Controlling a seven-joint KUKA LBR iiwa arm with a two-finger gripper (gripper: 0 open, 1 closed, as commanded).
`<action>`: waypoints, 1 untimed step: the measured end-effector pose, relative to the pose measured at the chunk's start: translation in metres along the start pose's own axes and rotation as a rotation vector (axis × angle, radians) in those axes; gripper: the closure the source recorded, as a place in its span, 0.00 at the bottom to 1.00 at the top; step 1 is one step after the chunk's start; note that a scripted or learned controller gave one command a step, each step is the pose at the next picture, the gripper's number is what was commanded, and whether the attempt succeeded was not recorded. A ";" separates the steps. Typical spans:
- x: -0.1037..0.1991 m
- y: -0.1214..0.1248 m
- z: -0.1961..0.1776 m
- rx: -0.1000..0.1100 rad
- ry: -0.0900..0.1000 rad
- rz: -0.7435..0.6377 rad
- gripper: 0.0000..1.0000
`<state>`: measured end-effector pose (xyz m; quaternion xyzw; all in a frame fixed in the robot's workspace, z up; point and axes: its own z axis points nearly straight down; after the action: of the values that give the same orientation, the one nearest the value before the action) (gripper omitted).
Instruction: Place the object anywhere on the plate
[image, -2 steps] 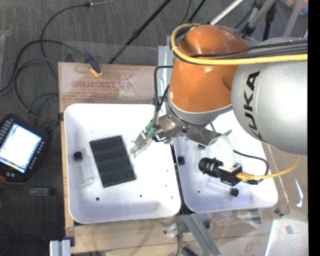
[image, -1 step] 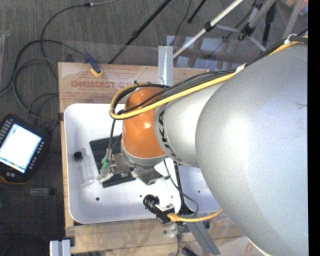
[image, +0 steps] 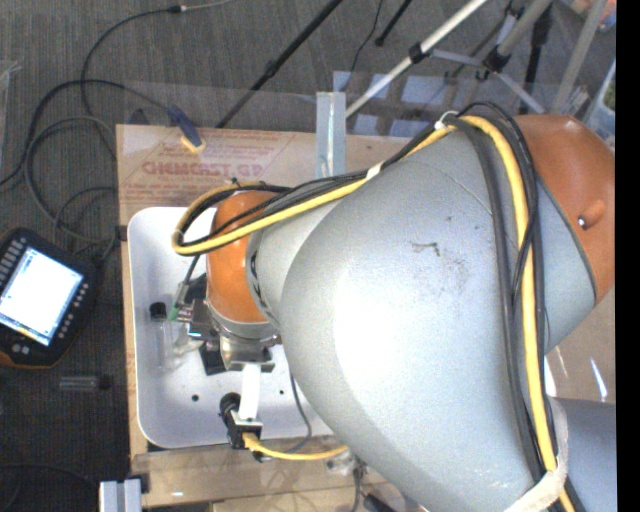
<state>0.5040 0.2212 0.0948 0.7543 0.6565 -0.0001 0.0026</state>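
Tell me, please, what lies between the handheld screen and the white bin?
In the camera view, dark carpet and a strip of the bench's brown board lie between them.

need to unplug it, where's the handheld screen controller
The handheld controller lies on the floor at the camera view's far left, just left of the white bin, its screen lit.

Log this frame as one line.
arm: over left bin | gripper: fingers hidden | plate: unseen | object: unseen | placement: unconfirmed
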 end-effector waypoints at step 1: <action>-0.076 0.011 -0.178 0.005 -0.002 0.350 0.00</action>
<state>0.5034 0.1448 0.2727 0.8570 0.5153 -0.0022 0.0014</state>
